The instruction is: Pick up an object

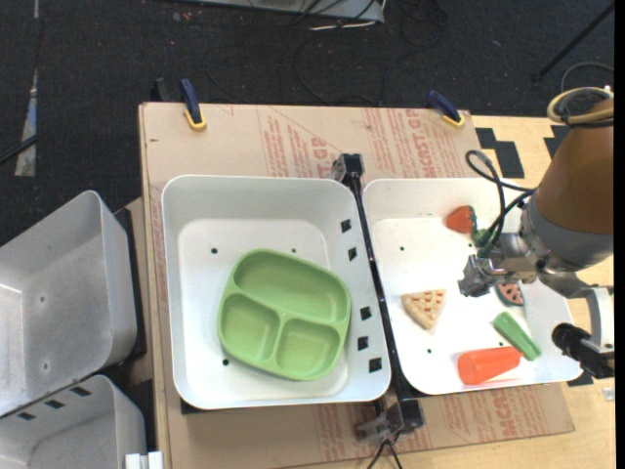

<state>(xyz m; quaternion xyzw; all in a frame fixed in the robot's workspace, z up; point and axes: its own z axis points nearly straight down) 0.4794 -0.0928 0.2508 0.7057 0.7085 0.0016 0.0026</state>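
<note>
A grey robot arm with an orange band above its wrist reaches in from the right over the right-hand white bin, one of two shallow bins set side by side on a cardboard-covered desk. Its end effector hangs low above the bin floor near the right half of the bin; whether it is released or clenched cannot be told from this angle, and nothing is seen between its tips. Toy food lies scattered around it: a tan waffle-patterned wedge sits just to its left on the bin floor, a red strawberry-like piece lies toward the far side of the bin, a watermelon slice shows partly beneath the wrist, a green stick-shaped piece lies near the front right, and an orange carrot-like piece rests close to the near rim. In the left white bin a green three-compartment plate lies flat. Two blue and yellow clamps grip the far edge of the desk, and another white tub stands off to the left
</note>
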